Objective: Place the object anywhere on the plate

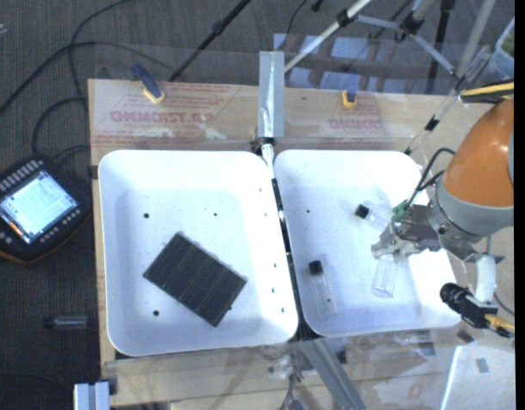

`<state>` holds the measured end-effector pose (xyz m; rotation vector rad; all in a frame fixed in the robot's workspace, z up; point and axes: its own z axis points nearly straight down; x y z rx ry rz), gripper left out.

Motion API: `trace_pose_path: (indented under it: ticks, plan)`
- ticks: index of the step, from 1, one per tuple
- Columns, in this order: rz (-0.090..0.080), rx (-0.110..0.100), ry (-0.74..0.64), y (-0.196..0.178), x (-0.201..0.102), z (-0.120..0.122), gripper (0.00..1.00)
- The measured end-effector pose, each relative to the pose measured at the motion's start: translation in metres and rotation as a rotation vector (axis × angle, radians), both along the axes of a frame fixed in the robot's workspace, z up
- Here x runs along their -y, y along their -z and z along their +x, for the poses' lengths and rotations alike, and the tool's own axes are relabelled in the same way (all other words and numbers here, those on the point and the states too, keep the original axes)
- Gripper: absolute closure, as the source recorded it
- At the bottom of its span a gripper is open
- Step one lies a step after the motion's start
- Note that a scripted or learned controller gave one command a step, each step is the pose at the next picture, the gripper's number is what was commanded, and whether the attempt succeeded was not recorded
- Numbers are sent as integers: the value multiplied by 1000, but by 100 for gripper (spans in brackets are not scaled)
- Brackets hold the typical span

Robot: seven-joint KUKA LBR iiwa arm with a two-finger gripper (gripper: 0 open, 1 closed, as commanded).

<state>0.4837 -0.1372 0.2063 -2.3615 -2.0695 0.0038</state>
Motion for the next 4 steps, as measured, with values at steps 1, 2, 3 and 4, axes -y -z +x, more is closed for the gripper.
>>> trace_pose_path:
  ticks: [1,2,3,4]
  plan:
    - [0,-2,17,24,-56,72,100]
    - [0,-1,-338,24,-165,124,100]
    - [-1,1,-530,23,-239,158,100]
    - [-1,3,-866,-2,-301,185,100]
